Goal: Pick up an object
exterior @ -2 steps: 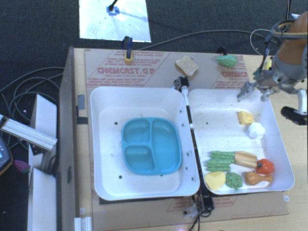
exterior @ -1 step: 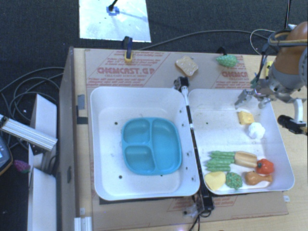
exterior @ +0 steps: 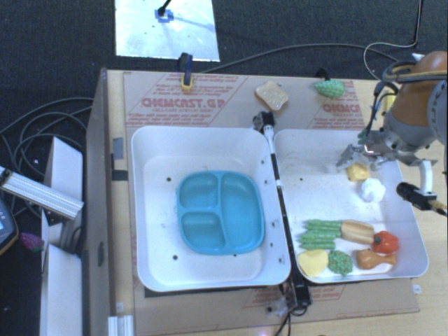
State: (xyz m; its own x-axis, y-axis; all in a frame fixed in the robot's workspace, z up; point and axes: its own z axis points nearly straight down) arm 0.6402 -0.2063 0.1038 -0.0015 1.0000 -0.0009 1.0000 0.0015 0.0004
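Yellow and small, a toy food piece [exterior: 358, 172] lies in the upper part of the right bin [exterior: 315, 187], directly beneath the gripper [exterior: 365, 158]. The grey fingers reach down to its top edge, but whether they are spread or closed cannot be told at this angle, nor whether they actually touch it. Just below and to the right of the yellow piece sits a white round object [exterior: 372, 190].

Along the near wall of the same bin lies a cluster of toy foods: green beans [exterior: 320, 234], a bread roll [exterior: 358, 230], a red tomato [exterior: 386, 242], a yellow lemon-like piece [exterior: 313, 262], a green broccoli [exterior: 340, 262] and an orange-brown piece [exterior: 369, 259].

The left bin [exterior: 157, 187] holds a blue divided tray [exterior: 220, 212], lying flat.

Behind the bins, the brown board [exterior: 231, 100] bears red lettering that reads "CHEMCAST GP". A slice of toy bread [exterior: 271, 95] and a green knobbly piece [exterior: 330, 88] rest on it.

The arm's orange band [exterior: 420, 82] shows at the right edge.
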